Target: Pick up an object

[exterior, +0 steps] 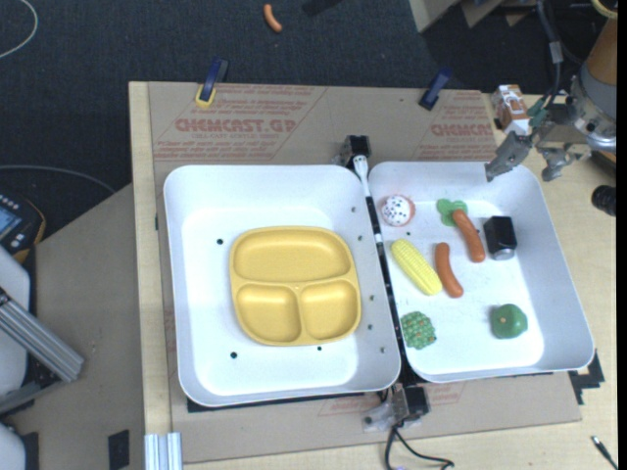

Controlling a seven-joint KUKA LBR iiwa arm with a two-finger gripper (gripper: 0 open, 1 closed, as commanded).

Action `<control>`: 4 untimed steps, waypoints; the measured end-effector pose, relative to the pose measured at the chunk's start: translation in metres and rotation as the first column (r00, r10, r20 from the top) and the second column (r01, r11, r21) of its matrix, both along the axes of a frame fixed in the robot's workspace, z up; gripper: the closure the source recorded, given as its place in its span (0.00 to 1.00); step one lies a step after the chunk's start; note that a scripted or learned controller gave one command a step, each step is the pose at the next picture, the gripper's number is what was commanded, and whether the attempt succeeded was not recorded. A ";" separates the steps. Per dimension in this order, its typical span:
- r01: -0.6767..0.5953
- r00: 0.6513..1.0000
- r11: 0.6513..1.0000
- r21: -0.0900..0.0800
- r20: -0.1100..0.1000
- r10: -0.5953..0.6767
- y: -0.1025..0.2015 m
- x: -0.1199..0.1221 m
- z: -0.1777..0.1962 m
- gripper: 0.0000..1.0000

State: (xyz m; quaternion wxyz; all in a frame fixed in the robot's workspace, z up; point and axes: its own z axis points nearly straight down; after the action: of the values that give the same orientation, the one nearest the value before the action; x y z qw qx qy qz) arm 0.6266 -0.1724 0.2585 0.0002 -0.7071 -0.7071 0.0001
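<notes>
While poised above the right bin's far right corner, gripper (530,157): fingers spread apart, nothing between them.
Bench (294,116): brown board, red lettering, two clamps on the far edge.
Left bin (196,262): white, shallow, touching the right bin along its inner edge.
Right bin (558,292): white, shallow, seven small items inside.
Yellow tray (294,284): three compartments, centred in the left bin.
Corn cob (415,267): yellow, slanted, near the right bin's left wall.
Carrot (463,226): orange with green top, just left of the black block.
Sausage (449,269): reddish, just beside the corn cob.
Black block (500,236): closest item to the gripper, though well apart from it.
Green pepper (507,320): near right part of the right bin.
Broccoli (418,330): near left part of the right bin.
Spotted ball (396,210): white with red dots, far left part of the right bin.
</notes>
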 end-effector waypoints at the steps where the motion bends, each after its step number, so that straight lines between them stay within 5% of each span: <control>1: 0.000 1.000 1.000 0.001 -0.005 0.000 -0.002 -0.001 -0.043 0.00; 3: -0.002 1.000 1.000 0.001 -0.003 0.002 0.000 0.008 -0.131 0.00; 4: -0.001 1.000 1.000 -0.006 0.018 0.001 -0.002 0.013 -0.155 0.00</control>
State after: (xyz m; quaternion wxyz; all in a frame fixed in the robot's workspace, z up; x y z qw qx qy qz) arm 0.6394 -0.1740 0.1037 -0.0083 -0.7067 -0.7075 -0.0039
